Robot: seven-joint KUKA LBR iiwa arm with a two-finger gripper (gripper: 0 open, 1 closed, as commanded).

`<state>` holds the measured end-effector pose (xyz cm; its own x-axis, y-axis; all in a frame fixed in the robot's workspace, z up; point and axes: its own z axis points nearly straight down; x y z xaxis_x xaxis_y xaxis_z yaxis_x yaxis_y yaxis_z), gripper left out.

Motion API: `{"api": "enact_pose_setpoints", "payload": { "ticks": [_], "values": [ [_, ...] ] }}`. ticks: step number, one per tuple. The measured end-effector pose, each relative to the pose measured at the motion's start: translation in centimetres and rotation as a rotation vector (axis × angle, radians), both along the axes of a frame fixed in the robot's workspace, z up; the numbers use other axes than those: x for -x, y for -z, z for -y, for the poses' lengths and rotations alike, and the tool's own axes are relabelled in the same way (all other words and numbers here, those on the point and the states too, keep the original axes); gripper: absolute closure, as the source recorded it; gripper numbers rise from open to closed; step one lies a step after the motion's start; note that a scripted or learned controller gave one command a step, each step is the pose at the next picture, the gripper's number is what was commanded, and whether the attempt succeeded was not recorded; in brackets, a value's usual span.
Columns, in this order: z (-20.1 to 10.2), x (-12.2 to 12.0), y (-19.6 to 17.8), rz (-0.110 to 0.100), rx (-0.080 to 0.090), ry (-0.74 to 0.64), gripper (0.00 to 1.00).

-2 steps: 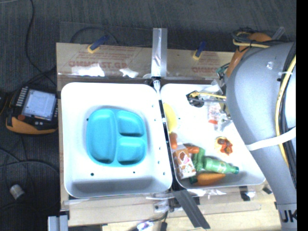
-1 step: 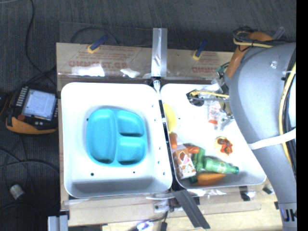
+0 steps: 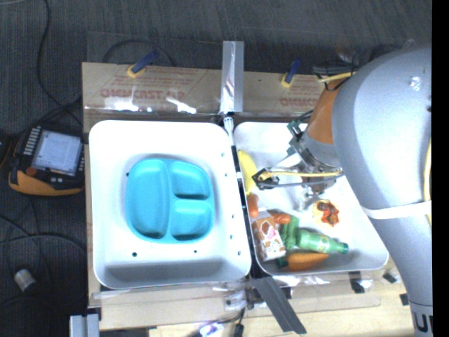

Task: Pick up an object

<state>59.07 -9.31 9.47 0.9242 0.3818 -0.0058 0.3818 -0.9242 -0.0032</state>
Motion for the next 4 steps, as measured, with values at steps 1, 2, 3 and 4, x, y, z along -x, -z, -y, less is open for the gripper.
{"api": "enact_pose_setpoints", "payload": {
  "ticks": [1, 2, 3, 4],
  "values": [
    [2.2, -4.2, 0.6, 0.009, 0.001, 0.185, 0.0],
    [2.3, -4.3, -0.5, 0.013, 0.007, 0.182, 1.0],
    [5.8, -4.6, -13.1, 0.003, 0.004, 0.189, 1.0],
    [8.0, -2.5, -17.5, 0.002, 0.004, 0.052, 1.0]
  ]
}}
